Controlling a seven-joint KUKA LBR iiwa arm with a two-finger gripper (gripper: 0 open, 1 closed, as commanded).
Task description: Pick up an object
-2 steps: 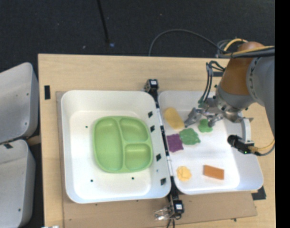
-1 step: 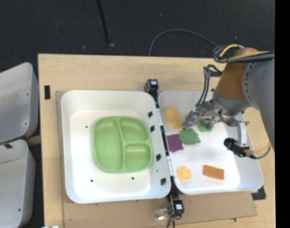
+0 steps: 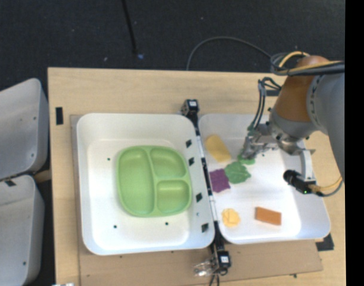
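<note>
Pincer (image 3: pixel 251 152) stands low in the right white bin (image 3: pixel 313 216), its state not discernible, directly above-right of and apparently touching the crumpled green soft item (image 3: pixel 237 173), which lies beside a purple piece (image 3: pixel 219 180).

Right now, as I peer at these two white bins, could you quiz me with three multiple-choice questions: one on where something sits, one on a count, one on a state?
1. Where is the green divided plate?
A. left bin
B. right bin
C. on the bench outside the bins

2. How many small items lie in the right bin?
A. two
B. five
C. eight

3. The gripper is
A. over the left bin
B. low in the right bin beside the green item
C. high above the bench

Answers: 1 A, the plate lies in the left bin. 2 B, yellow, purple, green, round yellow and orange pieces. 3 B, its tip meets the green item's upper edge.
</note>
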